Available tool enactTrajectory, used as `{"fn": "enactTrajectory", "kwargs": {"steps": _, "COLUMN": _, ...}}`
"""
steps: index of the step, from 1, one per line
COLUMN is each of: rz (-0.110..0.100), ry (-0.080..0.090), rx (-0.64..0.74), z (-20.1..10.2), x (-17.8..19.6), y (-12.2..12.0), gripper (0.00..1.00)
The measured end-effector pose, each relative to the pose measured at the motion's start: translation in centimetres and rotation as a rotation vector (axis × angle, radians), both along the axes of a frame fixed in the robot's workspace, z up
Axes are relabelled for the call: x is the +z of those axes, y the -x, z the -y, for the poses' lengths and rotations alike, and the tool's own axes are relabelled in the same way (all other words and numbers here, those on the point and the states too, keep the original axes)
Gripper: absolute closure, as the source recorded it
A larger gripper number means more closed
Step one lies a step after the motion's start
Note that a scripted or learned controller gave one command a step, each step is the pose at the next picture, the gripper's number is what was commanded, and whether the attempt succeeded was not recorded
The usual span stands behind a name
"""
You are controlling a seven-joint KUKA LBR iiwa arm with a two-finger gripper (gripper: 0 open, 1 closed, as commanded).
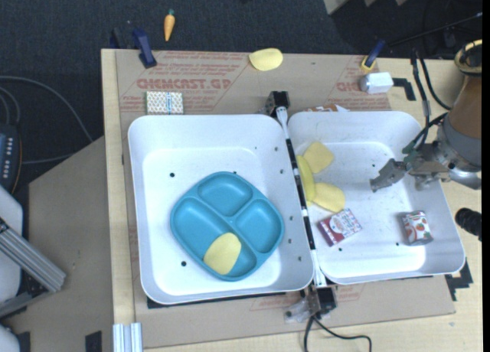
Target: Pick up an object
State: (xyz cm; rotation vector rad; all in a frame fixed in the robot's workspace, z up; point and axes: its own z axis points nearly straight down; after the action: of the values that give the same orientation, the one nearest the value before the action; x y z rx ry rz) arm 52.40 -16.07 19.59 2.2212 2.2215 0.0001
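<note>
The arm (pixel 459 136) reaches over the right bin (pixel 383 266), its pincer (pixel 385 177) low with nothing visibly in it; whether apart or together, one cannot tell. A carton (pixel 339 226), pouch (pixel 416 227) and yellow pieces (pixel 328 196) lie unpicked; the grasp remains.

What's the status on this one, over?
Gripper low over right bin, nothing between fingers. Red packet, carton, yellow pieces all loose in bin. Path clear.

A divided tray (pixel 230 213) lies in the left bin (pixel 153 144); 2 packets (pixel 339 226) in the right bin (pixel 367 125).
</note>
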Motion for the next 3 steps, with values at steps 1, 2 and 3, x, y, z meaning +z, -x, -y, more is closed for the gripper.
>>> {"fn": "enactTrajectory", "kwargs": {"steps": 1, "rz": 0.002, "ry": 0.002, "rx": -0.001, "z": 6.4, "x": -1.0, "y": 0.0, "gripper": 0.0}}
{"fn": "enactTrajectory", "kwargs": {"steps": 2, "rz": -0.001, "ry": -0.008, "rx": 0.004, "z": 5.8, "x": -11.1, "y": 0.4, "gripper": 0.0}}
{"fn": "enactTrajectory", "kwargs": {"steps": 3, "rz": 0.0, "ry": -0.003, "rx": 0.001, "z": 6.0, "x": -10.1, "y": 0.4, "gripper": 1.0}}
